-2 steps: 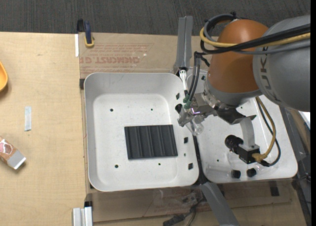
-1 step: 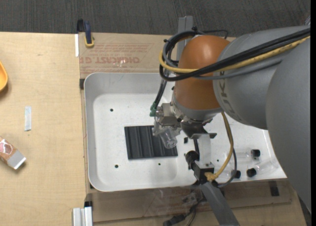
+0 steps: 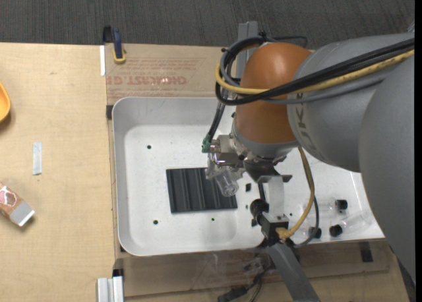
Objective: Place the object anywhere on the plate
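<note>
Over the white bin [image 3: 132, 162] my arm [image 3: 356, 103] reaches in from the right, its orange band [image 3: 270, 93] sitting high above the bin's middle with black and yellow cables [image 3: 227, 76] looping around it. Below the band hangs my pincer [image 3: 223, 177], right at the upper right corner of a dark ribbed rectangle [image 3: 198, 190] that lies flat on the bin floor. Whether my pincer is open or closed, I cannot tell; the wrist and cables crowd it from this angle. Something small and clear seems to sit at its tip, but it is too blurred for me to name or to say whether I grip it. Which item is the one to place I cannot tell either, and I cannot say whether the dark rectangle is the plate. Two small dark bits [image 3: 338, 206] rest near the bin's right end, well apart from my pincer. Off to the left, on the tan bench [image 3: 53, 96], lie a small pale strip [image 3: 37, 159], a wrapped packet [image 3: 14, 205] near the edge, and an orange sliver [image 3: 3, 103] at the far edge. Behind the bin lies a cardboard sheet [image 3: 158, 73] with red print.
</note>
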Tool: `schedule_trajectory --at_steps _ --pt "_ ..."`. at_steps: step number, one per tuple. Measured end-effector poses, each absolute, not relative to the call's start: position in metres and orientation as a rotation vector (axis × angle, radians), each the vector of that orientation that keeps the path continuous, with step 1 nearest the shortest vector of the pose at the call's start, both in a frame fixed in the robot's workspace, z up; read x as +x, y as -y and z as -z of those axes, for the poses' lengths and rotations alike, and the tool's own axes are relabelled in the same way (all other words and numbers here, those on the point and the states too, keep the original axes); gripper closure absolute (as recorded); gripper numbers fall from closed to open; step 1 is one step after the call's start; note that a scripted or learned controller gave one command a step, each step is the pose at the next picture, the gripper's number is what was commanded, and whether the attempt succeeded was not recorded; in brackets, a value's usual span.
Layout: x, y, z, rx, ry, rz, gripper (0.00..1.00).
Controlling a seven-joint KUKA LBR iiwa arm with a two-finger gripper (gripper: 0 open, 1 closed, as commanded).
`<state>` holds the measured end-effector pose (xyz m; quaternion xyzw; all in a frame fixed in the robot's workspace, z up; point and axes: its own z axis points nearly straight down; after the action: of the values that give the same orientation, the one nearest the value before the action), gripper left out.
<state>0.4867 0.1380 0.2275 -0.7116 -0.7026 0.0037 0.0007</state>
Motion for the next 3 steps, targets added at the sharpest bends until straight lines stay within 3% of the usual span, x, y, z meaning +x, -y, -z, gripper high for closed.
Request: schedule_trajectory --at_steps 1,2,3 --pt "0.488 -0.137 -0.235 -2.236 2.205 -0.018 1.0" --pt "0.488 -0.137 -0.235 -2.236 2.205 -0.017 0.0" --pt "0.524 -0.176 -0.298 -2.339 2.098 -0.007 0.0"
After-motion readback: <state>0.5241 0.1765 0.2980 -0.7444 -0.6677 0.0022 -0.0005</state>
